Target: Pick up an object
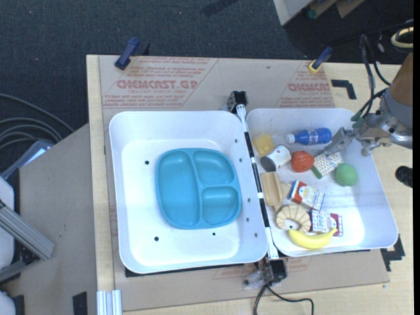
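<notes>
1. Camera view: the landmark is the right bin (384,205), which holds all the loose items; the left bin (128,176) beside it carries a blue divided plate (198,188)
2. The gripper (341,143) reaches in from the right at the far side of the right bin, low over its upper middle; its fingers are too small and blurred here, so I cannot tell whether they are spread or closed, and nothing shows between them
3. Likely targets closest to it: a blue bottle (311,136) near the bin's far wall, an orange ball (302,161) and a green ball (346,174) toward the middle
4. The bottle lies on its side, long axis roughly left to right along the far wall, cap end seemingly toward the bin's divider side
5. A banana (311,239) lies by the near wall, curved, long axis also left to right
6. To do the grasp well, I judge the fingers should straddle the bottle across its short width, descending clear of the neighbouring packet and balls
</notes>
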Available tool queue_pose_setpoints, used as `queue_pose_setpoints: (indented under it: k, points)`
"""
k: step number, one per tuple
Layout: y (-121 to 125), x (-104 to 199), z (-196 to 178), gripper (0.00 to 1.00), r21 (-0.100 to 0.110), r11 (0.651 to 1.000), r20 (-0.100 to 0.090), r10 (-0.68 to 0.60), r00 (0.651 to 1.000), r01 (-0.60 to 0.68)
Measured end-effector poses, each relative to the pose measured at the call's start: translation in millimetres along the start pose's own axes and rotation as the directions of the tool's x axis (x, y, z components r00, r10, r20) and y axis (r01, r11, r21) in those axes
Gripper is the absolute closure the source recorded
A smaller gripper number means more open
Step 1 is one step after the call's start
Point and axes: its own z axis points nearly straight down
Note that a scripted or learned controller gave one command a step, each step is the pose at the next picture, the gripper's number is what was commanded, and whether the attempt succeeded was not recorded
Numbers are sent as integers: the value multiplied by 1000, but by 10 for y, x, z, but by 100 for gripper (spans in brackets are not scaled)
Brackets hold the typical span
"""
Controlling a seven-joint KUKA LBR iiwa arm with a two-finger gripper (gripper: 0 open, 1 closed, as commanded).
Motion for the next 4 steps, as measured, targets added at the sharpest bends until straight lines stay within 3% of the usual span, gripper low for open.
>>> queue_pose_setpoints:
  k: [1, 2, 3, 4]
  points:
    - [470, 39, 1048, 0, 2, 1000, -1, -1, 1000, 1]
    - [654, 529, 1037, 0, 0, 1000, -1, -1, 1000, 1]
    - [655, 524, 935, 100, 0, 1000, 0, -2, 1000, 2]
    - [656, 525, 935, 0, 0, 1000, 0, -2, 1000, 2]
